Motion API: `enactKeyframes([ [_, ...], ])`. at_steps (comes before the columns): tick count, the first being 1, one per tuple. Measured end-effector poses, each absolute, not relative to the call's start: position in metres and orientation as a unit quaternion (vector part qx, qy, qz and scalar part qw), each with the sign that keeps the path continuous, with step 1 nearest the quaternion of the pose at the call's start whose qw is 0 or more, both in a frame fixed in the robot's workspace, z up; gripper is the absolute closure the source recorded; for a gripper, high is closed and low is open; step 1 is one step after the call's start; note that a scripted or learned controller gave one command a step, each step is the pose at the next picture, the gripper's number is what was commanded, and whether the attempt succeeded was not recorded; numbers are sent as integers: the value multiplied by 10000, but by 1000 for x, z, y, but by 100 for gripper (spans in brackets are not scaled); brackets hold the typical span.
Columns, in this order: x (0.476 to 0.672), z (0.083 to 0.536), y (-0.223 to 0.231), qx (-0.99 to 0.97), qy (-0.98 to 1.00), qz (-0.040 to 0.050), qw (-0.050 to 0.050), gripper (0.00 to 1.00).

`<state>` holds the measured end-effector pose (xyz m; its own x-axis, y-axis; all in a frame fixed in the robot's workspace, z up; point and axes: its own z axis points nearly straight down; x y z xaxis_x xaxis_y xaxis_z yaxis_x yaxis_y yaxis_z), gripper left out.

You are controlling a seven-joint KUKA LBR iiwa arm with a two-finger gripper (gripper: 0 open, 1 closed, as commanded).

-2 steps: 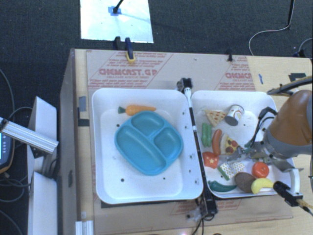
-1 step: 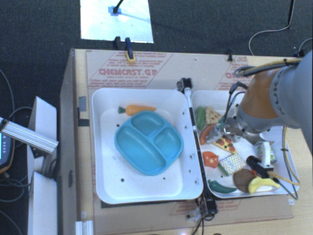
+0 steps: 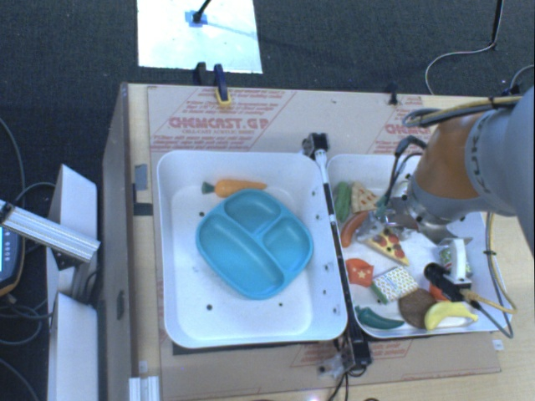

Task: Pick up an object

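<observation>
Dark carpet surrounds a wooden bench (image 3: pixel 251 115) that carries two shallow white bins side by side. The grey arm (image 3: pixel 468 170) with its orange band reaches in from the right, and its gripper (image 3: pixel 386 222) hangs low over the middle of the right bin (image 3: pixel 493 328); from above I cannot tell how it stands or whether it has anything.

Right under and just beside the gripper lies a pizza slice (image 3: pixel 388 245), with a red sausage-like piece (image 3: pixel 353 225) to its left. A second pizza slice (image 3: pixel 363 197) and a green pepper (image 3: pixel 343 199) lie farther back. Nearer, a red tomato (image 3: pixel 359 271) sits by the bin's left wall, with a small patterned block (image 3: pixel 393 283) to its right. Along the near edge come a dark green chili (image 3: pixel 378 317), a brown cookie (image 3: pixel 412 306) and a yellow banana (image 3: pixel 448 312).

The left bin (image 3: pixel 180 307) holds a blue divided plate (image 3: pixel 253 243) and, just behind it, an orange carrot (image 3: pixel 237 187).
</observation>
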<state>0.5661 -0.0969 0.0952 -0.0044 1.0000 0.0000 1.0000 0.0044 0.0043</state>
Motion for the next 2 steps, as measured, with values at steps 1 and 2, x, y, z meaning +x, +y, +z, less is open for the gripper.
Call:
enactKeyframes([
  [1, 594, 205, -50, 7055, 7087, 17, 15, 100],
  [2, 584, 125, -96, 7067, 7075, -6, -1, 100],
])
